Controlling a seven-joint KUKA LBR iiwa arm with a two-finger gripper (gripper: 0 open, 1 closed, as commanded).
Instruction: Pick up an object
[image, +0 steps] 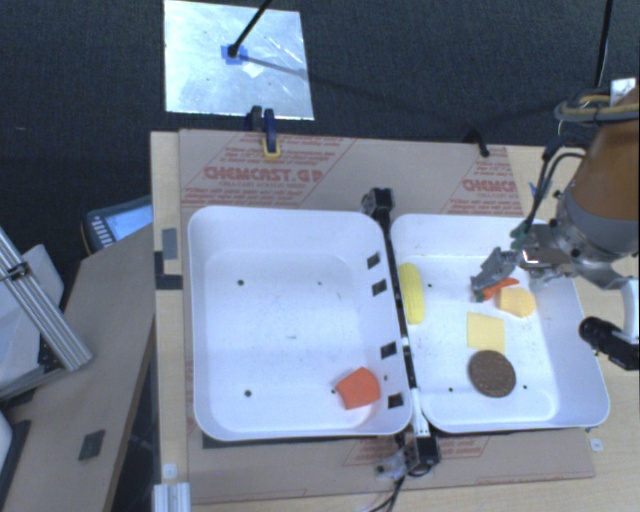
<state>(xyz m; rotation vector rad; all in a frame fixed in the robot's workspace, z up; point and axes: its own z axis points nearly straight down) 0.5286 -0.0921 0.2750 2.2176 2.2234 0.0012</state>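
Gripper (492, 272) is low in the right bin (575, 400), right over a small orange piece (497, 289); whether it grasps I cannot tell. Risk: that thin sliver slips out or nudges the waxy orange-yellow wedge (517, 301) touching it. Nearby, flat yellow square (486, 331), matte brown disc (492, 374).

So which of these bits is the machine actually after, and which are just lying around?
Could be picked:
- small orange piece by the gripper
- orange-yellow block
- yellow square
- brown disc
- yellow cob
- orange wedge in the left bin

Just lying about:
- foil sheet
- yellow clamp
- cardboard underlay
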